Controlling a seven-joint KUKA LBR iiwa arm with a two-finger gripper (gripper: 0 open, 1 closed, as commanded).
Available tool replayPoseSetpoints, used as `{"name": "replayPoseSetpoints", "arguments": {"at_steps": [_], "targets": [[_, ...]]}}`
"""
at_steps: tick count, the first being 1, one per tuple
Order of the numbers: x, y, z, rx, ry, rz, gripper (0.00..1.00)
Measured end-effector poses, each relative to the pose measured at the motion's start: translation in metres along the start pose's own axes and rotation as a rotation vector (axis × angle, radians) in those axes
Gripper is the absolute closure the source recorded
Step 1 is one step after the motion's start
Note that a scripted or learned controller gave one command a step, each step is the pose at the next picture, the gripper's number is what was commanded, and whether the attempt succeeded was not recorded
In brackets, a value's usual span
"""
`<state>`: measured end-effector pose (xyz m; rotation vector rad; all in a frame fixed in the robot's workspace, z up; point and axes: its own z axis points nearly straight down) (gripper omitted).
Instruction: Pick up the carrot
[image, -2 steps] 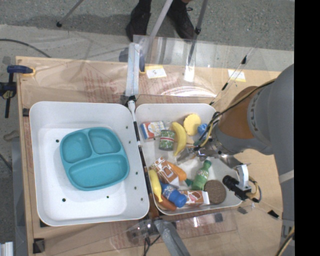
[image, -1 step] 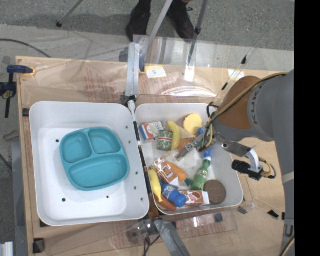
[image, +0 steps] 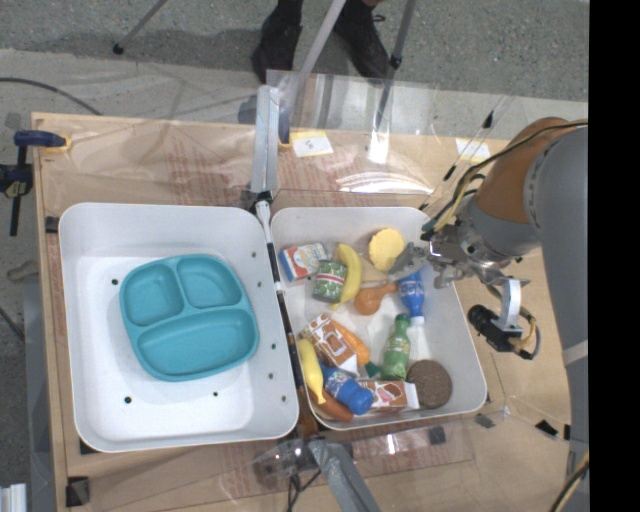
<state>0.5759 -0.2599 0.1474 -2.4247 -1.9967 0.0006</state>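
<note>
The gripper (image: 412, 262) is positioned at the right bin's (image: 468, 345) upper right, beside the blue bottle (image: 411, 291); its state cannot be told; the carrot (image: 333, 405) lies at the front edge — a long reach and a descent clear of the neighbouring clutter are advised.

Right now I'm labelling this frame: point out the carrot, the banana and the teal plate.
carrot (image: 335, 407): camera view, middle of its orange body.
banana (image: 350, 272): camera view, mid-curve.
teal plate (image: 190, 350): camera view, large lower compartment.
</note>
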Motion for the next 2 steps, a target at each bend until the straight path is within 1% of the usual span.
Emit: {"name": "replayPoseSetpoints", "arguments": {"at_steps": [1,2], "targets": [[0.057,-0.007,-0.123,-0.003,-0.002,-0.357,0.0],[0.065,-0.056,-0.035,0.003,0.001,-0.4,0.0]]}}
